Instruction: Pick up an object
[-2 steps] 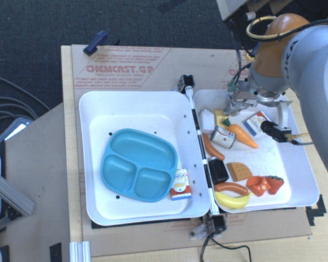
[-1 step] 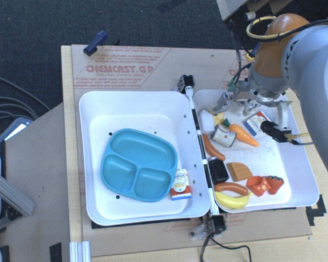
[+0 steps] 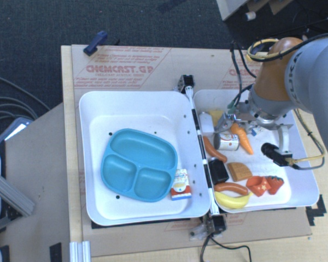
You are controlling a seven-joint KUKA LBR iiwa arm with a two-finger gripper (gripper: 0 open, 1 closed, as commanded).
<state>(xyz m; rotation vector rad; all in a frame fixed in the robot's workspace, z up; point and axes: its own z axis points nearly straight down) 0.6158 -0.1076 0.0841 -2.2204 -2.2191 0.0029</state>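
Observation:
My gripper (image 3: 233, 123) hangs low over the back left part of the right bin (image 3: 303, 146). An orange carrot (image 3: 242, 139) lies right under it, its upper end hidden by the gripper. A small silver can (image 3: 227, 142) lies on its side just left of the carrot. Whether the carrot is gripped is hidden from me. A yellow cheese wedge (image 3: 215, 117) sits just left of the gripper.
The right bin also holds a reddish sausage (image 3: 214, 149), a black block (image 3: 218, 171), a bread slice (image 3: 240, 171), a red pepper (image 3: 265, 185), a second sausage (image 3: 233, 188) and a banana (image 3: 233, 201). The left bin (image 3: 93, 146) holds a blue divided plate (image 3: 138, 164) and a small carton (image 3: 180, 183).

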